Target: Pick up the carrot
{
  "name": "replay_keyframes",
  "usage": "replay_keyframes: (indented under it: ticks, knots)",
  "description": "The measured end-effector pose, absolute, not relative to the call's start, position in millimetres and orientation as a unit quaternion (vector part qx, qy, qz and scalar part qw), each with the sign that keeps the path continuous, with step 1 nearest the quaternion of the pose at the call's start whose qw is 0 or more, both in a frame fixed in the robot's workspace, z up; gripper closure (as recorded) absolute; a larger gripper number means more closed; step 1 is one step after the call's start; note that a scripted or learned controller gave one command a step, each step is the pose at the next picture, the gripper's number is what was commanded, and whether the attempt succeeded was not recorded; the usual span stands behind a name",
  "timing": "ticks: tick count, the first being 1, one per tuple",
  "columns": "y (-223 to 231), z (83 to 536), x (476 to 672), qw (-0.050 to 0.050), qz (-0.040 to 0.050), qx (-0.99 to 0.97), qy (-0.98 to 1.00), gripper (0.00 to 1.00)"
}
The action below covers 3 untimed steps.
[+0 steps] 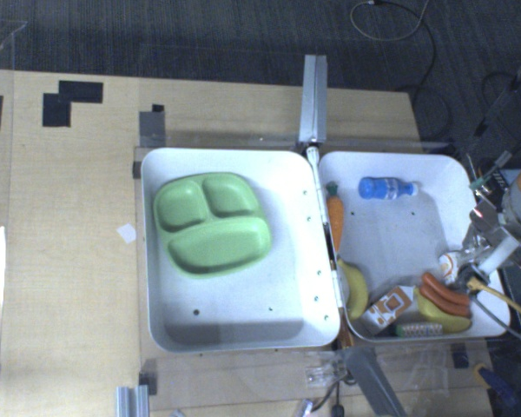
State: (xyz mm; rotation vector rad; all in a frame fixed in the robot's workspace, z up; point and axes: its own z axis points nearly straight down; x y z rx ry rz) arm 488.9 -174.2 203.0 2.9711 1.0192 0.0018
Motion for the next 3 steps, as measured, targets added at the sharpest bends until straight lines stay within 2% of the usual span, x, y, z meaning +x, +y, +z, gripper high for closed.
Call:
replay_keyframes:
  ticks: [1, 2, 3]
  knots:
    - [-166, 173, 487.2, -0.001, -0.0001, 0.987, 0.160, 1.00]
    - [-151, 296, 488.1, 0.001, 0.0019, 0.965, 0.261, 1.00]
    - [-206, 225, 491.5, 0.000, -0.0001, 0.986, 0.168, 1.00]
